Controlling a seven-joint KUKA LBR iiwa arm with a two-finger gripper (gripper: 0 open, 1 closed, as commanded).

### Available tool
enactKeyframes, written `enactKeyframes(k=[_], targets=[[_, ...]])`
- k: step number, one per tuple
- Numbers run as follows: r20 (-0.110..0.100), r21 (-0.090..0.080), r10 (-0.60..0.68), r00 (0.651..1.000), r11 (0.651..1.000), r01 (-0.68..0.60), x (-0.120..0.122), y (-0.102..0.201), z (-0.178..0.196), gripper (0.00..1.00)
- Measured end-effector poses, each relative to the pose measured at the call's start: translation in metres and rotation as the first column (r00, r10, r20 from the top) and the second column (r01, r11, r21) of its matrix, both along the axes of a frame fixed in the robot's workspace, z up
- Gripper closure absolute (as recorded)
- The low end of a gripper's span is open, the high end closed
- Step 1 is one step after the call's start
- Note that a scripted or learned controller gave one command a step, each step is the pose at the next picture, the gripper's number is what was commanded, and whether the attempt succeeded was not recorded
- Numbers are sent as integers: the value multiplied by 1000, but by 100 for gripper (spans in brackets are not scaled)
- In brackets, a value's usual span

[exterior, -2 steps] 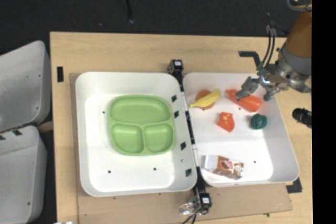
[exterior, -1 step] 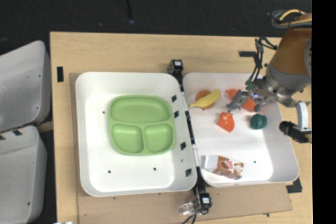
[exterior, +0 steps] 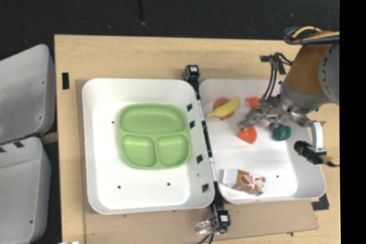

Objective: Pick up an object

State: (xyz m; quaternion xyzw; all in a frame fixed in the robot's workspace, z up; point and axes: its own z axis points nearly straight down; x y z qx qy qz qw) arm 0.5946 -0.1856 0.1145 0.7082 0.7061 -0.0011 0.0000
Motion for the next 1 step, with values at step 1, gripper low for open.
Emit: enactKeyframes(k=[1], targets=[[8, -1, -1, 1000, 1000, 1, 2, -1, 15, 100]])
